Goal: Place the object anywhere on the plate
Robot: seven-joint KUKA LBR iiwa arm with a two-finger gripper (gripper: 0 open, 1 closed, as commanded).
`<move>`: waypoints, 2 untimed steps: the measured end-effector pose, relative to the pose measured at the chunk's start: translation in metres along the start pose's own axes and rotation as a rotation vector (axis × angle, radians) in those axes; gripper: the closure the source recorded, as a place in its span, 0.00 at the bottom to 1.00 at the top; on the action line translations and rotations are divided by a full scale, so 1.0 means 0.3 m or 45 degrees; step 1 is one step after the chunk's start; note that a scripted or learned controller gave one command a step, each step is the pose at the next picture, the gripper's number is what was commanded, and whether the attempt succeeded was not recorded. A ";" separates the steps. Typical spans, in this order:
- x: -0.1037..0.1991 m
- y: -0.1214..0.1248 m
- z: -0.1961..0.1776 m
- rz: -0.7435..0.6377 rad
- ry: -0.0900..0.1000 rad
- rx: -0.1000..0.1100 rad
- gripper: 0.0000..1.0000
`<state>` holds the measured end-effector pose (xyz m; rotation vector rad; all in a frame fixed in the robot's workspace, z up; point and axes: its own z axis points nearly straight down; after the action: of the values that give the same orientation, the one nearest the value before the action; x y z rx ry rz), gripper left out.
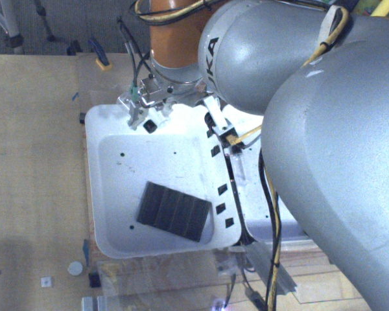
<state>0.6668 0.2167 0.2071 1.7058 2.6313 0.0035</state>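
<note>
The pincer (144, 112) hangs over the far rim of the left white bin (110, 144), a cluster of small metal and black parts below the arm's glossy orange band (172, 37); whether its fingers are spread or closed cannot be told from this angle. A small dark square piece (150, 126) sits right at its tip, but it is too small to tell if it belongs to the pincer. Well below the pincer, toward the near side of the same bin, lies a flat dark grey rectangular plate (174, 211), ribbed with parallel grooves, turned at a slant on the smooth moulded plastic floor. The bin has rounded corners and a shallow sloped wall. To the right of the pincer, the bulky, smooth grey arm (311, 128) covers most of the neighbouring bin. The counter (32, 173) left of the pincer is matt, pale wood-toned board
</note>
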 end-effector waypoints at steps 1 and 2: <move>0.001 0.003 -0.033 -0.001 -0.002 -0.004 1.00; 0.009 0.002 -0.081 -0.087 0.002 0.002 1.00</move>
<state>0.6662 0.2194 0.2313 1.6163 2.6897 0.0031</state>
